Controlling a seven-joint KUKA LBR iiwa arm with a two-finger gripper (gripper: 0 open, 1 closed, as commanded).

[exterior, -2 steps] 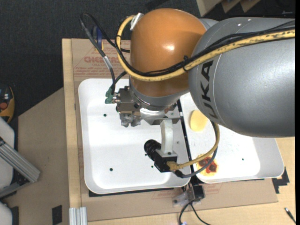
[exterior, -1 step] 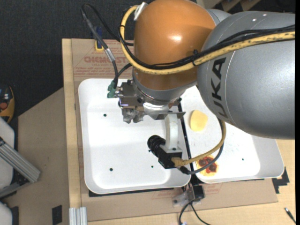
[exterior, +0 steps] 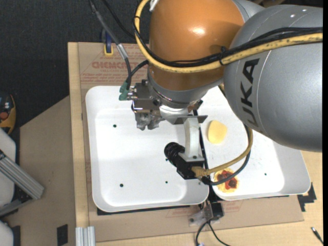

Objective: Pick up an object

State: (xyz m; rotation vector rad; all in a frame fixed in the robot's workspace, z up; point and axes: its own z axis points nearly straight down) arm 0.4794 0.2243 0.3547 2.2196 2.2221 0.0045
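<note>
Yellow disc (exterior: 217, 131) lies beside my jaws, whose state I cannot tell; dropping here risks missing it.

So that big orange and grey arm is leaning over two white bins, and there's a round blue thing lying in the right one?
Not quite: the camera view shows the round thing is yellow, not blue. It does lie in the right bin, with the arm leaning over both white bins.
</note>
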